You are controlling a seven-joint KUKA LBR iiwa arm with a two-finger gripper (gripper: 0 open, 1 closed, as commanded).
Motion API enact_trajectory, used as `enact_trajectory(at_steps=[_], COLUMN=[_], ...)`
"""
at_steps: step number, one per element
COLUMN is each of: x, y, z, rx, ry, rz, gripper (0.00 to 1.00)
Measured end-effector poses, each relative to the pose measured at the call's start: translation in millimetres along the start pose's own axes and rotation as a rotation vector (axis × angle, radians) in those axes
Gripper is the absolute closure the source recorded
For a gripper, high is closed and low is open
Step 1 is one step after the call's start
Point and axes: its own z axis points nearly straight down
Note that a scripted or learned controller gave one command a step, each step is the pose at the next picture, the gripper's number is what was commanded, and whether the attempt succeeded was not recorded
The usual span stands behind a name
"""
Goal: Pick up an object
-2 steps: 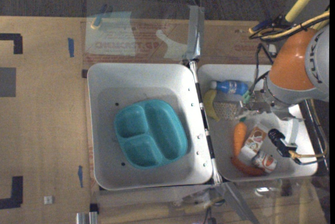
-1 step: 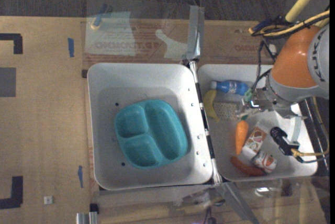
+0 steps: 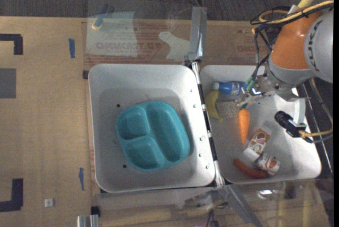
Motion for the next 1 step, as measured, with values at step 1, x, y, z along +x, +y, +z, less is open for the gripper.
enact_trajectory(at_steps=[1], x=[42.3], y=[16.7], z=[-76.8], rx=[0.0], ry=[0.0], rz=[-0.069], gripper=[1.0])
